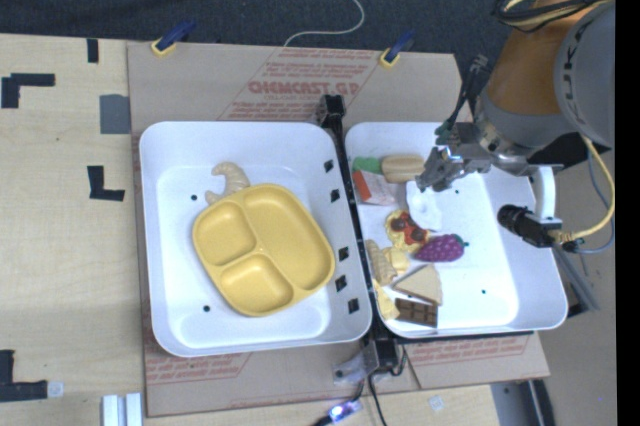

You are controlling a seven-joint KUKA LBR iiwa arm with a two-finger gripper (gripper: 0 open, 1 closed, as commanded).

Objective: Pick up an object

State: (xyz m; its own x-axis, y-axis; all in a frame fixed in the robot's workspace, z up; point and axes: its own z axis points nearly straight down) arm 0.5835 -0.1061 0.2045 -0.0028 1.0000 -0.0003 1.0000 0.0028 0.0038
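Observation:
My gripper (438, 174) hangs over the upper middle of the right bin (500, 304), just right of a tan bread roll (402, 166) and above a small white object (425, 210). Nothing shows in its grasp. Below it a heap of toy food lies along the bin's left side: a green piece (368, 163), an orange-red carton (372, 187), a red item (404, 229), purple grapes (441, 248), a waffle-like cracker (380, 260), a sandwich wedge (421, 286) and a brown chocolate bar (415, 312).
The left bin (160, 214) holds a yellow divided plate (263, 247) and a tan curved piece (231, 176) by its upper left rim. A black divider (345, 204) runs between the bins. The arm's black cable fitting (525, 222) overhangs the right bin's right side.

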